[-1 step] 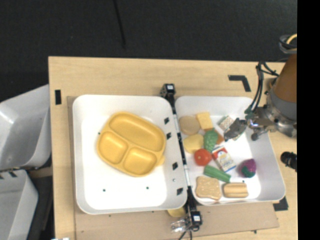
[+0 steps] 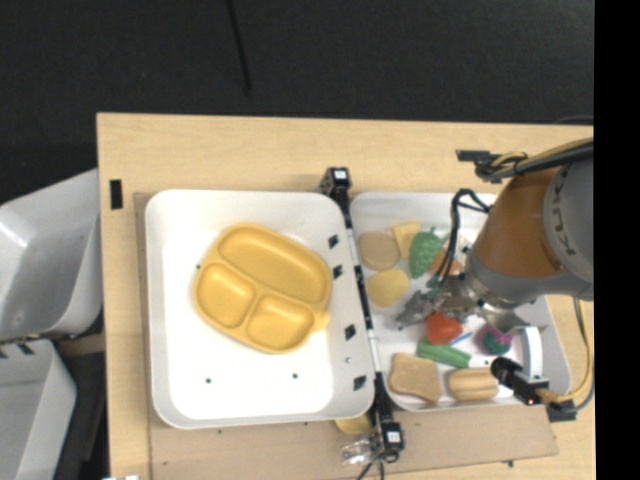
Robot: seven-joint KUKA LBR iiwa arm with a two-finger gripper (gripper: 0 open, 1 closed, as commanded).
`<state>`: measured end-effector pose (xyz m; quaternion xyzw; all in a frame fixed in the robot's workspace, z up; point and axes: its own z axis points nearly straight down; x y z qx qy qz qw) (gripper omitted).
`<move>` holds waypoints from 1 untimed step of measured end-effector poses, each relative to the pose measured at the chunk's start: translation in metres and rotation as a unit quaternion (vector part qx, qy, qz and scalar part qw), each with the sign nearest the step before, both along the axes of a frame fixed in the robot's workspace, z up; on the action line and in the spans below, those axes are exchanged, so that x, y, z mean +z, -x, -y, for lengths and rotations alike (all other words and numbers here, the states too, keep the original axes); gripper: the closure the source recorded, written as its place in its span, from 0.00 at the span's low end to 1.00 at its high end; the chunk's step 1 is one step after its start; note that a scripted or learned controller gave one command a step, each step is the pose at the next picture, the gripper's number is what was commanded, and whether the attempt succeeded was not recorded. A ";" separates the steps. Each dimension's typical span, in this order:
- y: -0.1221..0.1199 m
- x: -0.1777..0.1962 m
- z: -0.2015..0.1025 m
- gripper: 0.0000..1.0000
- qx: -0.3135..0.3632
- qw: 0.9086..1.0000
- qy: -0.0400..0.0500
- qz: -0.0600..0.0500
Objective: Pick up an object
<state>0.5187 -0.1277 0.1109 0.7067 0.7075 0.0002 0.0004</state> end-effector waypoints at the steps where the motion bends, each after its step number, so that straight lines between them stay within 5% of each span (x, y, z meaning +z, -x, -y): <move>1: -0.002 0.016 0.003 1.00 -0.005 1.000 0.001 0.002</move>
